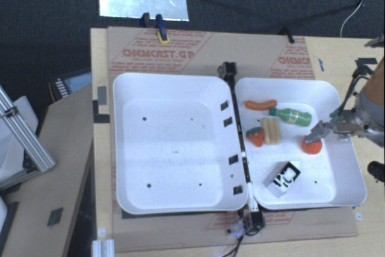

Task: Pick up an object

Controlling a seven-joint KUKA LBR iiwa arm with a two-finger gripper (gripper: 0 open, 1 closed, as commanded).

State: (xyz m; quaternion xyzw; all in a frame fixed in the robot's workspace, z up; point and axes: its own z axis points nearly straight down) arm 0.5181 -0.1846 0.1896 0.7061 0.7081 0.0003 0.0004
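Rightward, fingers point(317, 132) over red object point(311, 146), possibly touching; grip state unclear.

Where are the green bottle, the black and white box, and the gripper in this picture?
green bottle point(292, 116): camera view, right bin, middle of its body.
black and white box point(283, 178): camera view, right bin, top face.
gripper point(319, 131): camera view, at its fingertips, above a red object.

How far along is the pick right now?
Done: the gripper has reached into the right bin, right above the red tomato-like object. In hand: nothing visibly held; the object looks to be resting on the bin floor. Left: grasp and lift it.
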